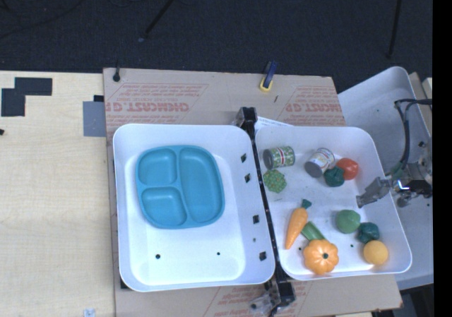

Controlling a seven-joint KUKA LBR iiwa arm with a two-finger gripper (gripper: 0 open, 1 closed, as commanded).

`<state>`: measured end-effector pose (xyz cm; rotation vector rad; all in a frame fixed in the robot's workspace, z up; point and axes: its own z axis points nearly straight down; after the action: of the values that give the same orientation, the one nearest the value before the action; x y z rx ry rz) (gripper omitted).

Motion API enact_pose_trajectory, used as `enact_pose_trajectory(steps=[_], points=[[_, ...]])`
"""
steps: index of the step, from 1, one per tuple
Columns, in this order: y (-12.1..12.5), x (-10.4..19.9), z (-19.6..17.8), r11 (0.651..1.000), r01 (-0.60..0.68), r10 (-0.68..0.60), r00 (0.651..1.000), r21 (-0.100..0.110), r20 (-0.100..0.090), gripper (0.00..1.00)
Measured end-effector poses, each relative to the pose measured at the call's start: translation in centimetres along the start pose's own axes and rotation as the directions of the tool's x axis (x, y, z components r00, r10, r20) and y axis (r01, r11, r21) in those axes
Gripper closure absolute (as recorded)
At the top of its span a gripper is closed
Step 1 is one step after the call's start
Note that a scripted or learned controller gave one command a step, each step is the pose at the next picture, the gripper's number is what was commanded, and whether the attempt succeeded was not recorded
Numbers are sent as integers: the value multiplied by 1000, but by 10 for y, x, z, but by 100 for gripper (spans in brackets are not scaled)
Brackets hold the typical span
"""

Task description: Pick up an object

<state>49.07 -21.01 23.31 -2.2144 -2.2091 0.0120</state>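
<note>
Gripper (369,194) at right bin's (385,157) edge, claw state cannot tell. Toy apple (347,221), lemon (375,252), green pepper (367,231) crowd together; descent may nudge, miss.

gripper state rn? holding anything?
Gripper: at the right edge of the right bin, over the rim, nothing between it and the toys. Open or closed: cannot be told.
</note>
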Motion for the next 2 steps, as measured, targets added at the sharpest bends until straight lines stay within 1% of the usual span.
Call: enact_pose_trajectory(steps=[1, 2], points=[[2, 0, -7, 1000, 3, -3, 1000, -12, 3, 0], [13, 2, 47, 1000, 4, -4, 1000, -9, 2, 0]])
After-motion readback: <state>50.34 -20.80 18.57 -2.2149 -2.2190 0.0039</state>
